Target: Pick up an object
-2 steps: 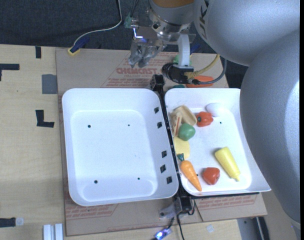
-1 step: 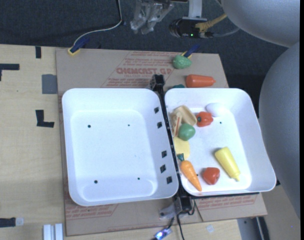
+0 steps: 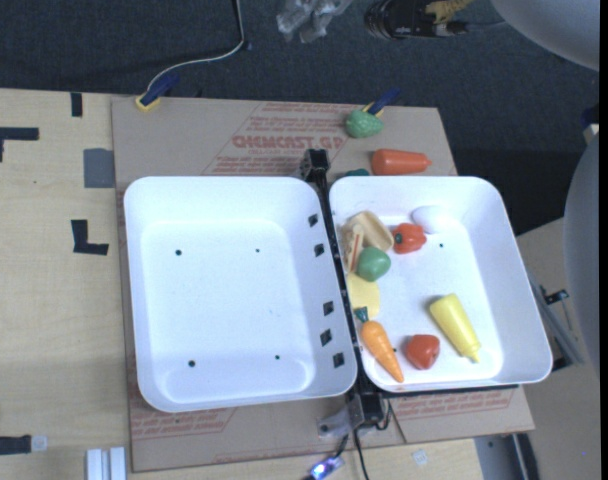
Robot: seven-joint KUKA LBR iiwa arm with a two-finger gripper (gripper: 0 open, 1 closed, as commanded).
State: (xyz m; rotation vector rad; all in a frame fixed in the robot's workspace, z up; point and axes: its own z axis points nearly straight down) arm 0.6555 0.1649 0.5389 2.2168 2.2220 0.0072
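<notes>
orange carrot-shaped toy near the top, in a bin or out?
Out. The orange carrot-shaped toy lies on the cardboard sheet just beyond the right bin, beside a green toy.

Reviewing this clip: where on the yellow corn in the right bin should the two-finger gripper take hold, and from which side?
Likely across the middle of the yellow corn, coming straight down from above. It lies flat in the right bin, long axis slanting toward the near right corner, so fingers should close across its narrow width. The red piece sits close to its left, so stay toward the upper half.
</notes>
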